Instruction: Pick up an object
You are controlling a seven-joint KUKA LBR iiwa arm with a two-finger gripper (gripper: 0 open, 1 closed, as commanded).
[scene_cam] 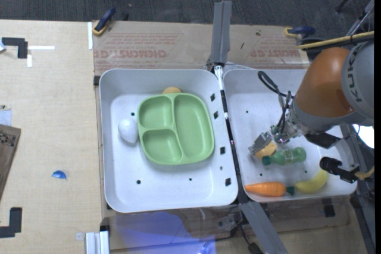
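Dark carpet lies beyond a pale wooden bench, where two shallow white bins sit side by side on a sheet of cardboard.

At the gripper, low in the right bin, it cannot be told how the jaws stand: the tip is small and merges with what lies under it. A small yellow piece sits right at the tip, touching or nearly so; whether it is pinched cannot be judged. Just to the right and slightly nearer lies a green bottle, its long axis running left to right. Nearer still, along the bin's near wall, lie a carrot and a banana, both also roughly left to right.

The arm reaches in from the right and slants down and leftward, wrist over the bin's middle.

Well apart, the left bin holds a green divided tray with a white ball at its left edge.
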